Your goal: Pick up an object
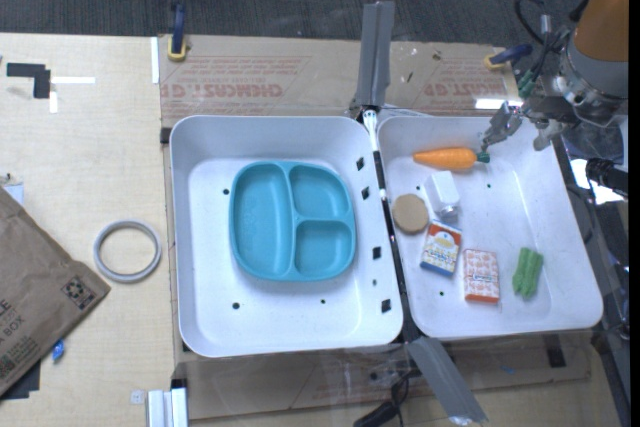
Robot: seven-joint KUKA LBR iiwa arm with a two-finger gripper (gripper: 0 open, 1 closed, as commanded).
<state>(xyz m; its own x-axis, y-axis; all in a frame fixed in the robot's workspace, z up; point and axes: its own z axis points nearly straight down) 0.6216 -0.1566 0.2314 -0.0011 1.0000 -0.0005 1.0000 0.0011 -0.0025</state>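
I'm watching the pincer (520, 123) hanging over the back right corner of the right-hand shallow white bin (560, 215), just off the green tip of the orange toy carrot (446, 157). Honestly I can't tell how far it's open from up here, the metal bits are blurring together, and I'm not seeing anything sitting in it. The grey arm with the orange band (605, 25) is reaching in from the right.

The carrot is lying flat near the back of that bin. In front of it I'm seeing a small white block (442, 191), a round tan disc (409, 213) next to the dividing wall, a little blue and white carton (440, 250), a small red and white packet (481, 275) and a green leafy-looking toy (527, 272) further right.

The left-hand white bin (200, 215) is holding a teal three-compartment plastic plate (292, 220). Out on the wooden bench, a grey tape ring (127, 249) is lying well apart from both bins.
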